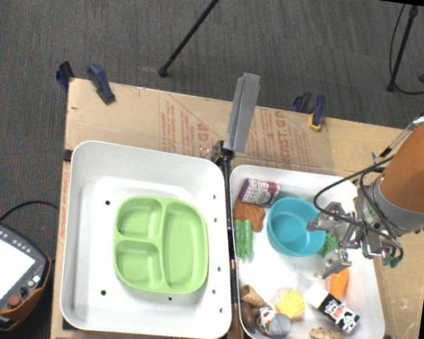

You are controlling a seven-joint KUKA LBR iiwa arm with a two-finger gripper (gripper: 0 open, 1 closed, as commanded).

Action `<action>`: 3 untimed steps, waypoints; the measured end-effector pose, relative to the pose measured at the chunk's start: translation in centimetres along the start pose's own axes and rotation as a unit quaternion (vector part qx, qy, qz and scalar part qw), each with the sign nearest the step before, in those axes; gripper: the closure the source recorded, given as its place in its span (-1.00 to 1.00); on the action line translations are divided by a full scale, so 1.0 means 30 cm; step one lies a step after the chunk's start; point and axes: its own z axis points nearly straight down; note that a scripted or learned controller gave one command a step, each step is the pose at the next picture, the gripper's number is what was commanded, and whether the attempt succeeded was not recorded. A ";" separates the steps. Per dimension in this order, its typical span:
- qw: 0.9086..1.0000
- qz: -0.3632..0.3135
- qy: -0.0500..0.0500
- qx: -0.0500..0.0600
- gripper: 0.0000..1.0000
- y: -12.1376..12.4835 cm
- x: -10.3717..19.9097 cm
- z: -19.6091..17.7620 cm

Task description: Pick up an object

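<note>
Green tray (161,244) in left bin (83,185), tool (336,250) over right bin (369,307), by blue bowl (295,226)

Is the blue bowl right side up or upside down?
Right side up. The blue bowl shows its hollow inside, opening facing up, in the right bin.

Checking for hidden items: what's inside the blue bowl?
The blue bowl looks empty across its visible interior; the end effector overlaps its right rim, hiding that edge.

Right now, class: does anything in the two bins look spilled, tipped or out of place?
Nothing looks spilled or broken. The green divided plate lies flat in the left bin. In the right bin, the small can lies on its side beside the blue bowl, among loosely jumbled toys.
</note>
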 end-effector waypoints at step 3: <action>0.986 -0.167 -0.005 0.005 1.00 0.221 0.128 0.317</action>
